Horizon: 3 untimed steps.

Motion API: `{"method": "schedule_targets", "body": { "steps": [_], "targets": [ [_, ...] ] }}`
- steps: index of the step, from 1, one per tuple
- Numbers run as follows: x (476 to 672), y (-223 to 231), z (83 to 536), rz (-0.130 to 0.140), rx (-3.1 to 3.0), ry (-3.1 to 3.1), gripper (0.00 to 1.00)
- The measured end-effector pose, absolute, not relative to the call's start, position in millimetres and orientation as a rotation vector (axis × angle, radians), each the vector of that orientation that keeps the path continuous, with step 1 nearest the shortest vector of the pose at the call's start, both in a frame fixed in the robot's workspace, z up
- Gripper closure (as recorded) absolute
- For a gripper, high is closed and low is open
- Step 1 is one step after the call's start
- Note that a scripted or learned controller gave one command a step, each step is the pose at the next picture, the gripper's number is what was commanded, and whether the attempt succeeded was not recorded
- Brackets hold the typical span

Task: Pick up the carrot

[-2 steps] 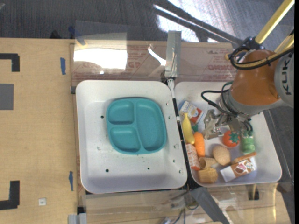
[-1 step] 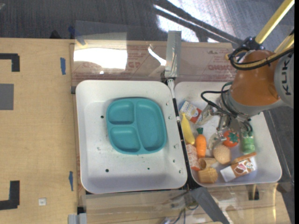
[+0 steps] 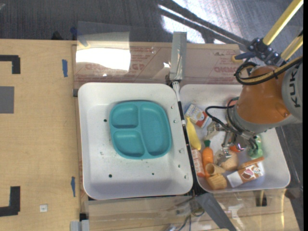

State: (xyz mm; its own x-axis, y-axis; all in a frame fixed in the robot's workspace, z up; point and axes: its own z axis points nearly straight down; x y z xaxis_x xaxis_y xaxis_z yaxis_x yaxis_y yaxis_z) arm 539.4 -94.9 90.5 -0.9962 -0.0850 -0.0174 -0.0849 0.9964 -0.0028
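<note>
The carrot (image 3: 207, 156) is small and orange with a green top, lying near the left side of the right bin (image 3: 281, 170). My gripper (image 3: 232, 144) hangs low over the pile in that bin, just right of the carrot, under the orange wrist band. Its metal fingers point down among the toy foods, close to a red piece. Nothing can be made out between them.
A yellow banana (image 3: 193, 134) lies above the carrot. A small milk carton (image 3: 195, 112), bread pieces (image 3: 217, 180), a ketchup packet (image 3: 246, 173) and a green item (image 3: 256, 146) crowd the right bin. The left bin (image 3: 91, 167) holds a teal divided plate (image 3: 141, 129).
</note>
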Motion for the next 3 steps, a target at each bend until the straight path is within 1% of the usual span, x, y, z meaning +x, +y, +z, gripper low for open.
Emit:
{"method": "schedule_targets", "body": {
  "steps": [1,2,3],
  "targets": [
    [521.6,-90.9,90.7,-0.005,-0.348,3.104,0.00],
    [503.3,-102.8,96.9,-0.025,-0.452,3.049,0.00],
    [507.1,-92.9,94.3,-0.017,-0.432,3.062,0.00]
  ]
}}
